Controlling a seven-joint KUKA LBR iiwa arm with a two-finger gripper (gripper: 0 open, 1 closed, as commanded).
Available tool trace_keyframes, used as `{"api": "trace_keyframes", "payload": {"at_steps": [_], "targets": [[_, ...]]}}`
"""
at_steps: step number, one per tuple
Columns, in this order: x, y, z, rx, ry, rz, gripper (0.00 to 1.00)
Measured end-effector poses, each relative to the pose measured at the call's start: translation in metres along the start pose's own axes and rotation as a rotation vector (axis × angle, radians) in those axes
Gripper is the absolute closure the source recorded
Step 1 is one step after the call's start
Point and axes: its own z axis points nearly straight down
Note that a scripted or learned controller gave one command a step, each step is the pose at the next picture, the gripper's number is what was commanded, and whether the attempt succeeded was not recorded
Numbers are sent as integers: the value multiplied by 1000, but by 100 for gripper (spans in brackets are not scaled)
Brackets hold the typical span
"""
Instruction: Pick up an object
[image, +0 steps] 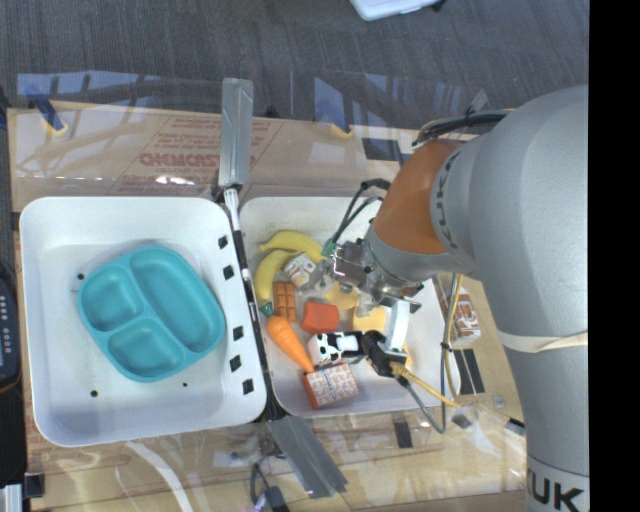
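Observation:
The right bin (262, 212) holds a heap of toy food. A yellow banana (275, 256) lies at its left, with a brown waffle-like bar (286, 299) and an orange carrot (289, 343) below it. An orange-red block (321, 317), a black-and-white cow toy (335, 346) and a red-and-white checked box (331, 383) lie toward the front. A small pale box (299, 267) sits beside the banana. My gripper (343, 266) is low over the middle of the heap, just right of the pale box and above the orange-red block. The arm hides the bin's right half.
The left bin (40, 300) carries a teal divided plate (150, 312) near its middle. A ridge (243, 300) with black clips separates the two bins. The grey arm (500, 220) covers the right side of the bench.

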Motion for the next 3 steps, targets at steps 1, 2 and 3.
{"api": "trace_keyframes", "payload": {"at_steps": [1,2,3], "targets": [[18,-15,30,-7,2,-212,0],[19,-13,18,-11,4,-214,100],[82,8,-82,-6,4,-181,100]]}}
